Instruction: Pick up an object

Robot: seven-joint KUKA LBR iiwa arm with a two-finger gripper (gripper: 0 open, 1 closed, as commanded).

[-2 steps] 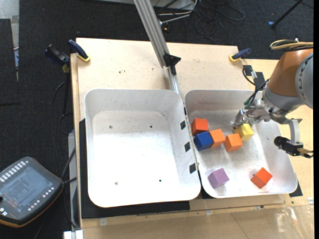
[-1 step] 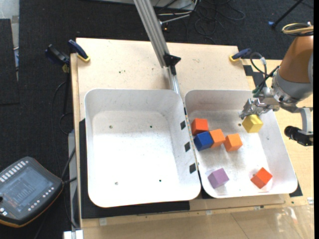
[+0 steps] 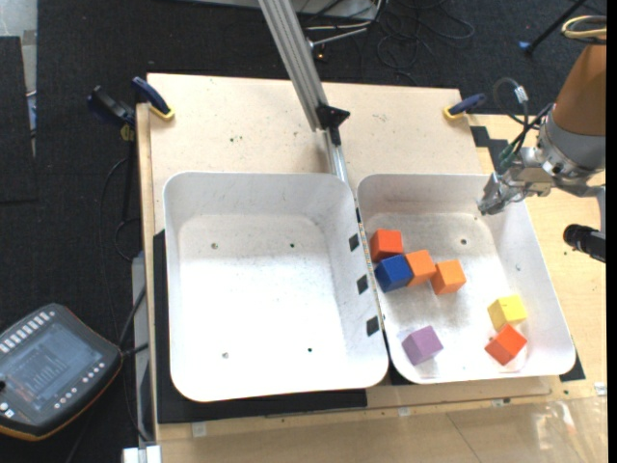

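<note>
- Hovering over the right bin's [image 3: 540, 287] far corner, the pincer [image 3: 492, 204] held nothing; its spread I could not tell.
- Approach step, I judged: 6 cubes lay inside that bin, the nearest orange cube [image 3: 387, 242] needing a descent.

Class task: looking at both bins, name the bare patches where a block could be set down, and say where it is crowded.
The left bin has a bare floor from wall to wall. In the right bin, bare floor lies at the far end between the orange cube and the hand. The middle and near corner are crowded with blocks.
</note>
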